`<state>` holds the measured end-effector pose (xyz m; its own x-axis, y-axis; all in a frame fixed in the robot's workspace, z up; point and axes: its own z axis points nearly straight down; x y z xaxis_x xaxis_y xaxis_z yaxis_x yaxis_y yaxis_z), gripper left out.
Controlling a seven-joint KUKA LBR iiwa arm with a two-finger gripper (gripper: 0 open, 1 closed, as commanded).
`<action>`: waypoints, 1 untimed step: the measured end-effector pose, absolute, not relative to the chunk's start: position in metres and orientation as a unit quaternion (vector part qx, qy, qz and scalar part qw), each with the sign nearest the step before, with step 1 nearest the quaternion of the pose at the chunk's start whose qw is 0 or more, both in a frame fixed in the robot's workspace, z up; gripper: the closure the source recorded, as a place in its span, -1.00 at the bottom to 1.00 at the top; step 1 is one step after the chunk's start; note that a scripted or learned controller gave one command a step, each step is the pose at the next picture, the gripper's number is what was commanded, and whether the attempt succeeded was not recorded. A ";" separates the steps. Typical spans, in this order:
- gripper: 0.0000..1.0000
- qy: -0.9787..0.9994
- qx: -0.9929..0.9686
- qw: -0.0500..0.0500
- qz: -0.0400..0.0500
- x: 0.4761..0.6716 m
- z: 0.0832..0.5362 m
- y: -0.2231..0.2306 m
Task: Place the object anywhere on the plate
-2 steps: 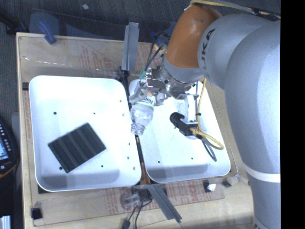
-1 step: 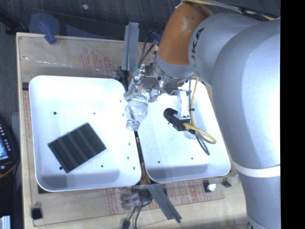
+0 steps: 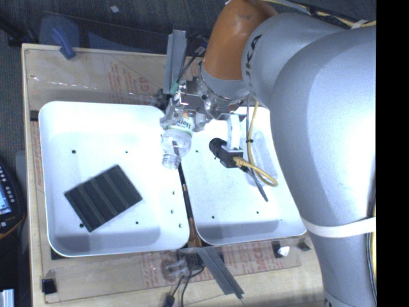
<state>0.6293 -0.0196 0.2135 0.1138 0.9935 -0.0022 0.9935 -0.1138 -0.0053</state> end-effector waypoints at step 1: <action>1.00 -0.637 -0.771 0.001 0.002 0.652 0.222 -0.023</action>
<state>0.6524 -0.0229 0.2220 0.1892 0.9819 -0.0019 0.9819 -0.1892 -0.0046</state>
